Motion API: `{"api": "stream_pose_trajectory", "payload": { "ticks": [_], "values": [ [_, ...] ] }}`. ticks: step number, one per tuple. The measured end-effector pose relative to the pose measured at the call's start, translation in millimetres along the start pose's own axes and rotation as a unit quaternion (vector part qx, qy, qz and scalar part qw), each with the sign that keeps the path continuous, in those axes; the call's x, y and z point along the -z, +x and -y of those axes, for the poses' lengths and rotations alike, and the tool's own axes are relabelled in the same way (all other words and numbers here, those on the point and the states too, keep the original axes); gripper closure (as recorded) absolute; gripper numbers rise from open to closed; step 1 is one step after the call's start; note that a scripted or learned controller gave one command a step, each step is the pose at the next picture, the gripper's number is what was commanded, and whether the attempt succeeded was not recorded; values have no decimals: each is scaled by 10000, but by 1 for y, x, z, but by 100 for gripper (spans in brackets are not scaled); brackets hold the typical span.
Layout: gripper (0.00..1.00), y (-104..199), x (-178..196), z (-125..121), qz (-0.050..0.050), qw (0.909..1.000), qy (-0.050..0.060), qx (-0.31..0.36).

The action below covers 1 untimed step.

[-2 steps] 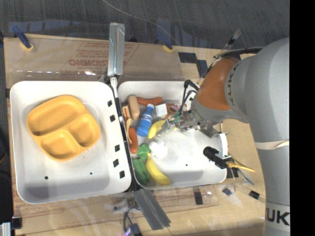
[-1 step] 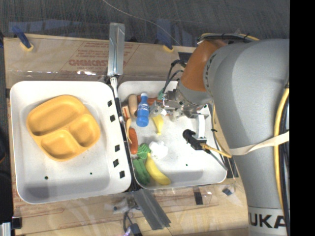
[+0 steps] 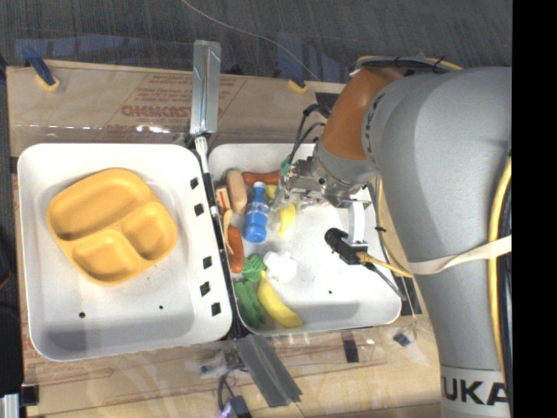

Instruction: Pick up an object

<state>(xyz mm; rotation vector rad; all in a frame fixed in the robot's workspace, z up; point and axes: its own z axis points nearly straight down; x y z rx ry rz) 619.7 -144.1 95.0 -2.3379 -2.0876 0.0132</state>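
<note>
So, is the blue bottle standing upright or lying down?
Lying down: the blue bottle rests on its side in the right bin, its white cap toward the far wall.

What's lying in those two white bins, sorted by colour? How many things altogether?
Yellow: 3, the divided tray, a banana, a small yellow piece
Blue: 1, a bottle
Green: 1, a green item
Orange-red: 2, carrot-like pieces
Tan: 1, a bread-like roll
White: 1, a crumpled lump
Total: 9

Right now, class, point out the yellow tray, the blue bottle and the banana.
Yellow tray (image 3: 109,225): camera view, on its central ridge between compartments.
Blue bottle (image 3: 256,222): camera view, on the bottle's body.
Banana (image 3: 277,304): camera view, on the middle of its curve.
</note>
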Motion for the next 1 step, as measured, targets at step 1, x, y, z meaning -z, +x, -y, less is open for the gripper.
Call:
{"api": "stream_pose_trajectory", "payload": {
  "ticks": [1],
  "values": [
    [100,80,135,24,-24,9999,-106,94]
  ]
}}
